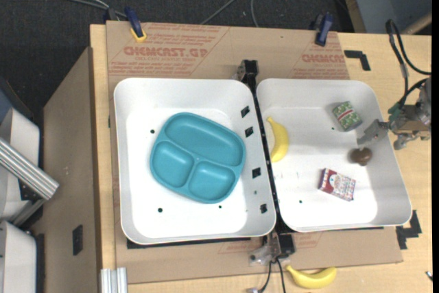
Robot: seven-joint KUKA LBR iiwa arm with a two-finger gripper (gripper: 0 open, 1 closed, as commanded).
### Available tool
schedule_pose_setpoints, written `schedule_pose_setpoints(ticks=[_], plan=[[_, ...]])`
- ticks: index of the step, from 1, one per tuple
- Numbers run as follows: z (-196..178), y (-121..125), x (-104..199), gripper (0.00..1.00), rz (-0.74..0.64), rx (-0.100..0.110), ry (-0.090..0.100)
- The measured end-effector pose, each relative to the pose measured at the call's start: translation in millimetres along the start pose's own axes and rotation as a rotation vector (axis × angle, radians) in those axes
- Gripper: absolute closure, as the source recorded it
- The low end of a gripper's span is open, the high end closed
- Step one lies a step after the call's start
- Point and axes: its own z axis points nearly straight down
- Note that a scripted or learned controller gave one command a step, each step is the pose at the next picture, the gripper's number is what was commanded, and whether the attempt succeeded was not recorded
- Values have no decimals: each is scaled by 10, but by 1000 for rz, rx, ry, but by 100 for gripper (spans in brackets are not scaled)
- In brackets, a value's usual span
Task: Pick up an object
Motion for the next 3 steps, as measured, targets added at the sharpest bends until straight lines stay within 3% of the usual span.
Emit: schedule_pose_setpoints(ticks=[1, 3], plan=[[-73, 32, 6, 0, -4, -13, -4], [1165, -18, 0, 0, -5, -8, 2]])
